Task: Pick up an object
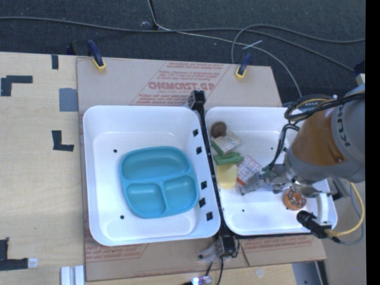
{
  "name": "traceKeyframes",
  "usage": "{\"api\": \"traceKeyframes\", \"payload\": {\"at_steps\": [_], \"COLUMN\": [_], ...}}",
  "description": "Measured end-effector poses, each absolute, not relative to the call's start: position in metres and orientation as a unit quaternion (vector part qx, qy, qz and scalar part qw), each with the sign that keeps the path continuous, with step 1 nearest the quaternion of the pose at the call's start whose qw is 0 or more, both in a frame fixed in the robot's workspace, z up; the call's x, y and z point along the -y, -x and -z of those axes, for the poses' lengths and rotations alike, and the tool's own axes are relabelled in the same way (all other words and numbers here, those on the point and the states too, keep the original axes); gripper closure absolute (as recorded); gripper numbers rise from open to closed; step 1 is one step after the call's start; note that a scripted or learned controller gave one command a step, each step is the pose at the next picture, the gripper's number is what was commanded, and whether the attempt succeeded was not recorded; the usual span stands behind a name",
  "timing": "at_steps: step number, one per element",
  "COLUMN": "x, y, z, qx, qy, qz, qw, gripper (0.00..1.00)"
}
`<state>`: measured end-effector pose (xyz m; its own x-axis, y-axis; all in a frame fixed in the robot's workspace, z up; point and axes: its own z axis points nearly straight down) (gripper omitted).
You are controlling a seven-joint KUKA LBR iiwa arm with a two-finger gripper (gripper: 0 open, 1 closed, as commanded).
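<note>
In the right bin (pixel 261 221), several small objects lie along the left wall. From back to front they are a brown ball (pixel 218 127), a patterned packet (pixel 227 142), a green piece (pixel 228 157) and a yellow block (pixel 225 176). A red and white packet (pixel 249 168) lies just right of the yellow block. My gripper (pixel 250 187) is low in this bin, just below and touching or nearly touching the red and white packet. The grey arm with its orange band (pixel 317 140) covers the bin's right side.
The left bin (pixel 98 159) holds a blue divided plate (pixel 159 180). A small orange-brown round thing (pixel 293 199) sits under the wrist near the right bin's front right. Black clips run down the divider (pixel 205 159) between the bins. Cables lie on the dark floor behind.
</note>
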<state>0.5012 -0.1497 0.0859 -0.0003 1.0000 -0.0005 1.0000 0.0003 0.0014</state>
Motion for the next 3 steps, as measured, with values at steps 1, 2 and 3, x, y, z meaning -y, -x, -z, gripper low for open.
{"api": "traceKeyframes", "payload": {"at_steps": [1,2,3], "x": [0.150,0.151,0.155], "y": [-0.502,-0.496,-0.505], "z": [-0.096,-0.140,-0.191], "qx": [-0.707,-0.707,-0.708], "qy": [-0.707,-0.707,-0.707], "qz": [-0.0003,-0.0004,0.0000], "qw": [0.002,0.000,0.000], "gripper": [1.00,1.00,1.00]}}
